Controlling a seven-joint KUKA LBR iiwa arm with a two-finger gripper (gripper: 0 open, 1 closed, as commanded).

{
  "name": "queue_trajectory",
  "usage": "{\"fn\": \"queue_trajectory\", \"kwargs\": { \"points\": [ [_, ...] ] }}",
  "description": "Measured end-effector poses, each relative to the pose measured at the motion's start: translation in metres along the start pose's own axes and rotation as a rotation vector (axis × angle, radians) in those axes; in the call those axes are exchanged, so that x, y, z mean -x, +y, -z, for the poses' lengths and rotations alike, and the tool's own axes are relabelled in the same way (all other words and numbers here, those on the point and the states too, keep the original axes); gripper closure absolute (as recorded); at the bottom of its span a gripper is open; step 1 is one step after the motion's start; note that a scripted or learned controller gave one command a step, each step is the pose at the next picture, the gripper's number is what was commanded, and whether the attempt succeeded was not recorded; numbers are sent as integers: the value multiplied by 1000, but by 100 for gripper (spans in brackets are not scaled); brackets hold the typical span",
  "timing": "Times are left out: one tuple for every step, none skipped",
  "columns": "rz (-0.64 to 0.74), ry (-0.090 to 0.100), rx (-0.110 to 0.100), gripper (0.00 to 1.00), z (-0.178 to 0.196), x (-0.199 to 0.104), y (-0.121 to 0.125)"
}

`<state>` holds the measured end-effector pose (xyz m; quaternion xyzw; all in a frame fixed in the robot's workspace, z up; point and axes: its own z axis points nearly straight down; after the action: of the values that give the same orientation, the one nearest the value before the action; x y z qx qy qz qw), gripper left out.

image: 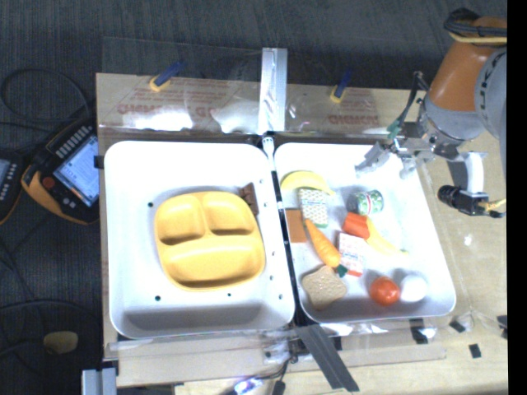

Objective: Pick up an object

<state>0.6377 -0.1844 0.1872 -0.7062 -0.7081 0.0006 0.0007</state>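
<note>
From my console I see the pincer (387,156) over the right bin's (440,257) far edge, its 2 fingers spread apart with nothing between them. The green can (368,202) lies just below it; carrot (323,245) and tomato (384,290) sit farther down-left and below.

Even overhead light, fairly bright. White bins (115,245) near overexposed; glare on clear plastic sheet (198,105) behind them. Soft short shadows under yellow tray (210,237). Dark carpet (247,11) noisy. Overall slightly soft, low resolution.
</note>
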Motion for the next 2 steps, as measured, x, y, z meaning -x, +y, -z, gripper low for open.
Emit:
{"fn": "queue_trajectory", "kwargs": {
  "points": [
    [-19, 0, 2, 0, -93, 16, -18],
    [-17, 0, 0, 100, -84, 14, -17]
  ]
}}
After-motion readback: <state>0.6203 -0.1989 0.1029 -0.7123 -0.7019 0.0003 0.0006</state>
